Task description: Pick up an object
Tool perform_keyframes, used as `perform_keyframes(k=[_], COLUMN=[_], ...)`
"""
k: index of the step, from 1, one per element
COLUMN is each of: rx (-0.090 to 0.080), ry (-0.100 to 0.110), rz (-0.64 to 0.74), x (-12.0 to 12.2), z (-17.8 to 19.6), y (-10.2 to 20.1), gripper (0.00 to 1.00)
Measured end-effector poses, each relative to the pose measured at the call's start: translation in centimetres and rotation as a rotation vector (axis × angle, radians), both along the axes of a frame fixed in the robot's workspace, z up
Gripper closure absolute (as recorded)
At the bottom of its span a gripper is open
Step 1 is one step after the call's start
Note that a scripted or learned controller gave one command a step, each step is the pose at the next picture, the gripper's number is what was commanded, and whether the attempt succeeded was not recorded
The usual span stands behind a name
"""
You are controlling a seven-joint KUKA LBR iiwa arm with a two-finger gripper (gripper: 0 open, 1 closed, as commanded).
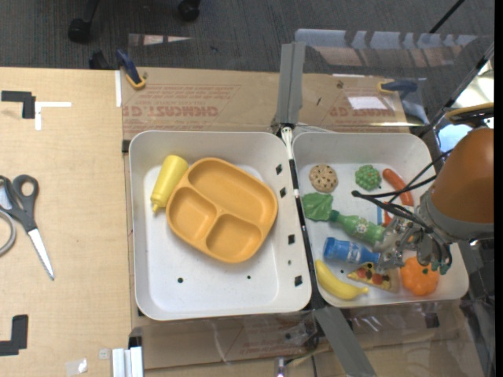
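A grey KUKA arm with an orange band point(471, 183) reaches into the right bin point(346, 142) from the right edge, its gripper point(405, 246) low among a crowd of toys; the tangle of cables and metal there makes it impossible to tell how the gripper is set or whether it has anything. Beneath and beside it lie a green bottle point(357, 226) with its long axis slanting from upper left to lower right, a blue can point(346, 250), a banana point(336, 283), a pizza slice point(368, 273) partly hidden, and an orange pumpkin point(418, 280). A cookie point(322, 177), broccoli point(368, 177) and a carrot point(397, 185) sit farther back. The left bin point(157, 273) holds a yellow divided tray point(220, 209) and a yellow bottle point(167, 181). Scissors point(27, 218) lie on the bench.
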State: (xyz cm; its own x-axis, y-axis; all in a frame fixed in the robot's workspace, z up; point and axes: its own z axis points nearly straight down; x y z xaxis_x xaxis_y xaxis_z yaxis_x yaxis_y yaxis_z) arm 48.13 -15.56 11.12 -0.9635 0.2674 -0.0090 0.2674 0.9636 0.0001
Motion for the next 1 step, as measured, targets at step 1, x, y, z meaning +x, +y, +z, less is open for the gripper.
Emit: perform_keyframes(k=[1], rx=[0.0], ry=[0.0], rz=[0.0], x=[0.0], z=[0.0], y=[0.0], gripper=[0.0])
